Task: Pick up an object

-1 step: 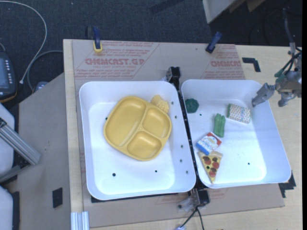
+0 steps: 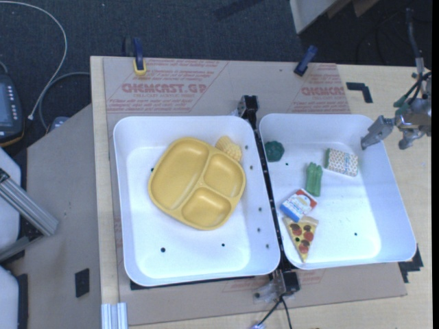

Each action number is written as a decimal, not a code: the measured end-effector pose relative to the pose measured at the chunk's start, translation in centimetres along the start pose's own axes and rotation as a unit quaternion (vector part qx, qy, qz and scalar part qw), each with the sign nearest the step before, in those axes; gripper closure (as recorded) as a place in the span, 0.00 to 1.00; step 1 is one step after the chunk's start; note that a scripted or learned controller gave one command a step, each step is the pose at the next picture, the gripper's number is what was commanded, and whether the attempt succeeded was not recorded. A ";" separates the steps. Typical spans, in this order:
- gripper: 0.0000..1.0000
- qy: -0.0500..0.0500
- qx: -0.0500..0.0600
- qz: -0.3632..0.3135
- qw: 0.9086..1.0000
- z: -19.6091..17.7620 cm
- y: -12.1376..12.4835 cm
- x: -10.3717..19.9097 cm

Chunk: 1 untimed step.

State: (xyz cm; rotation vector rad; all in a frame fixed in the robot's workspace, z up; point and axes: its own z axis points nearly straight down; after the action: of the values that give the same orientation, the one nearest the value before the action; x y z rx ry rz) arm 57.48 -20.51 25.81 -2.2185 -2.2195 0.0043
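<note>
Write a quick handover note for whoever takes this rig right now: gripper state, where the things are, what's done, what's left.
Gripper: at the right bin's far right rim, holding nothing; no item is between its fingers.
Right bin: green round piece, green block, patterned sponge-like block, small red-and-blue carton, toy pizza slice.
Left bin: yellow divided plate, with a yellow corn-like piece at its far edge.
Done: nothing picked yet.
Left: choose an item, grasp and lift it.

Red print reading "CHEMCAST G.P" runs across the brown board [image 2: 103,184] just behind the left bin [image 2: 127,184]. The same red lettering repeats behind the right bin [image 2: 391,204], cut short to "CHEMCAS". Smaller red lines beside both are too faint to read.
</note>
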 end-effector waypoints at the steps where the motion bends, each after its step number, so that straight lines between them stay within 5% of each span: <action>1: 0.00 0.001 0.003 0.000 1.000 6.4 0.7 0.0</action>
State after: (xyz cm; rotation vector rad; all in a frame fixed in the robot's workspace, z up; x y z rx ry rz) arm 58.18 -20.54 19.39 -2.2138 -2.2154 0.0082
